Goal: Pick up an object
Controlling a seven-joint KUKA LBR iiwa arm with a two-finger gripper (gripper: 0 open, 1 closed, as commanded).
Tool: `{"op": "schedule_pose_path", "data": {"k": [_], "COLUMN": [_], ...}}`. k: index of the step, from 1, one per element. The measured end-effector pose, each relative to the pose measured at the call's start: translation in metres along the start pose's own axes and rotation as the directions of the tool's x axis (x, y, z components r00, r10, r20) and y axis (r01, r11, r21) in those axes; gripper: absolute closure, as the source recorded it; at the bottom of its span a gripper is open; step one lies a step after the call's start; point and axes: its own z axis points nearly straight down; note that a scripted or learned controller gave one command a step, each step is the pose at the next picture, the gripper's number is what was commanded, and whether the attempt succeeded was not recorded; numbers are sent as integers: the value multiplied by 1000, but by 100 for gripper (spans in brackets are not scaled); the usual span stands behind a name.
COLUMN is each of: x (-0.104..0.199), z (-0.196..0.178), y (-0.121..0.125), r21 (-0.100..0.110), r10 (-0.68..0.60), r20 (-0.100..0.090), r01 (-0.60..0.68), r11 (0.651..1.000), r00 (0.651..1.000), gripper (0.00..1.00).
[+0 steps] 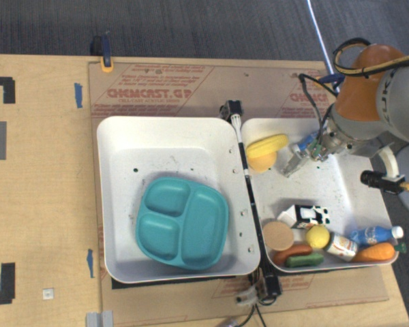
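The yellow toy (264,151) sits by itself at the top of the right bin (341,189), middle right of the frame, so it is easy to reach. My gripper (291,167) hangs low just beside it. I cannot tell if it has the toy. My arm (368,90) leans in from the upper right.

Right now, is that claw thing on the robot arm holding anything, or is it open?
Gripper: low in the right bin, just beside the yellow object; nothing visible between its fingers, and open or shut cannot be told.
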Motion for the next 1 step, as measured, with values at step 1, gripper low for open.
{"op": "schedule_pose_path", "data": {"k": [1], "x": [60], "z": [1], "y": [-89], "r21": [-16], "r10": [-91], "r20": [13], "r01": [91], "r11": [996], "r00": [996], "gripper": [0]}}
